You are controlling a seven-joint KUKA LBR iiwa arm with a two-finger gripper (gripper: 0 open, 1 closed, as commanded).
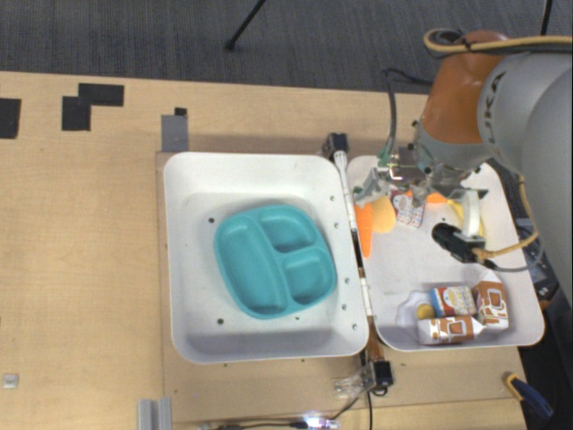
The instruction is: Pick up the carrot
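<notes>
Wooden table point(89, 267), right bin point(421, 280): the claw point(405, 197) hangs just beside the carrot point(363, 231); how open it is, I cannot tell.

The middle of the right bin point(403, 276) lies bare and open from above. Cartons point(461, 313) crowd its lower end. The carrot point(363, 231) lies against its left wall.
</notes>
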